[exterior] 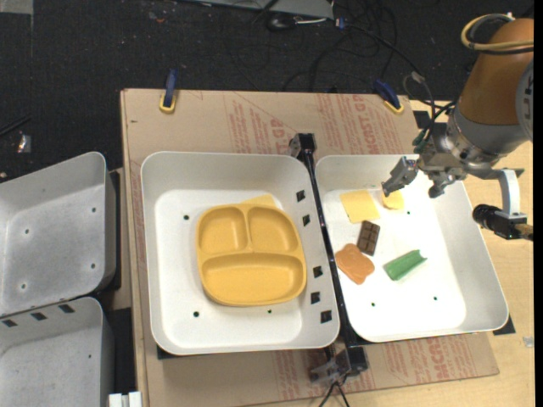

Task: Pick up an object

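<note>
In the right bin (441, 308) lie a pale yellow square slice (359, 205), a small yellow piece (393, 200), a brown block (368, 237), an orange lump (355, 264) and a green stick (404, 264). My gripper (418, 181) hangs over the bin's far edge, just above and right of the small yellow piece. Its two fingers (398, 177) are spread apart with nothing between them, so it is open. The grey wrist and orange band rise toward the upper right.
The left bin (170, 312) holds a yellow three-compartment plate (251, 255). A black divider with clips (318, 227) runs between the bins. White trays (51, 227) sit off the bench at left. Clamps and cables lie along the bench's far edge.
</note>
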Available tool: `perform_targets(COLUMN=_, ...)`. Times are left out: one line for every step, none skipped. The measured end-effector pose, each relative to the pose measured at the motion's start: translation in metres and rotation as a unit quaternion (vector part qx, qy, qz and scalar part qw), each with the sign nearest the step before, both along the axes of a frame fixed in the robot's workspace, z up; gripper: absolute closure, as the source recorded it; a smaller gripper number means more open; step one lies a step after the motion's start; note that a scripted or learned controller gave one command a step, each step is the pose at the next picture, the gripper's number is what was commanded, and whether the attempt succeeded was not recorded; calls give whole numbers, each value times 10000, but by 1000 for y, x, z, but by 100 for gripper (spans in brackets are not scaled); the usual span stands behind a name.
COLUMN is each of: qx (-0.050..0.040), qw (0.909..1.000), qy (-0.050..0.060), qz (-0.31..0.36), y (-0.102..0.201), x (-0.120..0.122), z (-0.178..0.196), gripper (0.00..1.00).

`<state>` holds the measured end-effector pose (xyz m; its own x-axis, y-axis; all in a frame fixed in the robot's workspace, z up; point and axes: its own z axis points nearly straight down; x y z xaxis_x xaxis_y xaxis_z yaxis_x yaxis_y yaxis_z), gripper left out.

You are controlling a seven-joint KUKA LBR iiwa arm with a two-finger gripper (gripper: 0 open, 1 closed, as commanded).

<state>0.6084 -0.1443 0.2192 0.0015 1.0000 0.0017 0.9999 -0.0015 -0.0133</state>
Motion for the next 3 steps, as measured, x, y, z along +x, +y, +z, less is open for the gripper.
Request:
perform_targets(qx=-9, qw=10000, qy=-66, qz=13, y=0, x=3, z=8, gripper=0)
perform_targets(qx=-5, qw=10000, qy=-44, qz=23, y=10, x=6, z=-47, gripper=0)
perform_targets(qx=-8, qw=10000, qy=-44, qz=-1, y=1, x=5, z=-105, gripper=0)
